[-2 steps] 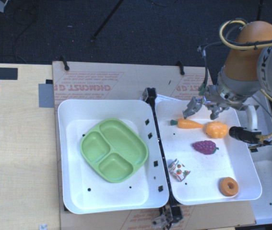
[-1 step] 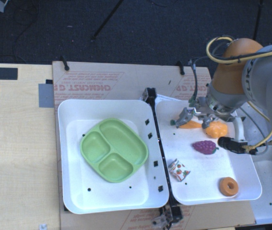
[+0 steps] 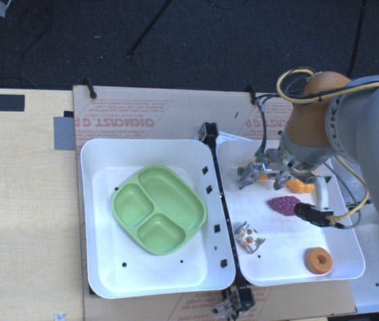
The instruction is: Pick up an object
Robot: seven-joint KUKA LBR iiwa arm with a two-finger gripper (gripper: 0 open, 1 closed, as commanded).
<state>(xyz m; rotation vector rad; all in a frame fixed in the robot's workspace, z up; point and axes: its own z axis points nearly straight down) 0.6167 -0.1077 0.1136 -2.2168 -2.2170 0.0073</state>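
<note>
The gripper (image 3: 259, 174) hangs low over the right bin (image 3: 349, 263), whether its claw is apart or together I cannot tell, near an orange object (image 3: 301, 186), purple grapes (image 3: 284, 204), a doughnut (image 3: 319, 260) and a crumpled wrapper (image 3: 248, 237), while the left bin (image 3: 102, 273) holds a green 3-compartment plate (image 3: 159, 208).

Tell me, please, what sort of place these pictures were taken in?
Probably a robotics lab test bench: a grey arm with an orange band reaches over two shallow white bins, holding toy-like items such as a green divided plastic plate and a small brown doughnut.
</note>
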